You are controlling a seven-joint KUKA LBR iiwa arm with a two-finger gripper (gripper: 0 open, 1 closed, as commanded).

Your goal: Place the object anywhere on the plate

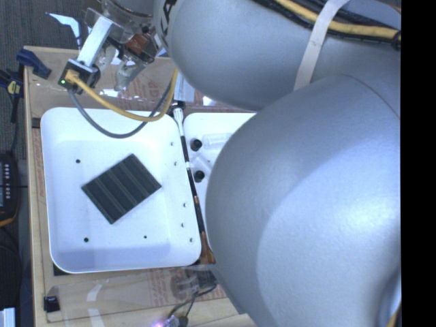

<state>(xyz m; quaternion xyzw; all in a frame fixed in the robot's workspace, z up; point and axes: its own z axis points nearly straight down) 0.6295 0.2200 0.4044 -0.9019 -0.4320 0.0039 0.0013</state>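
A dark grey ribbed square plate [121, 187] lies flat in the left white bin [54, 203], a little left of its middle and turned at an angle. My gripper [125, 72] hangs at the top of the view, above the bench just beyond the left bin's far rim, well away from the plate. A small brown-orange piece [139, 44] shows close under the wrist; I cannot tell what it is. The arm's big grey body [306, 169] hides most of the right bin [221, 125].
A yellow cable [126, 114] loops from the wrist over the left bin's far edge. Two black knobs [197, 160] sit along the right bin's left side. A blue clamp [30, 61] grips the bench's far left corner. A black device [7, 182] sits off the left edge.
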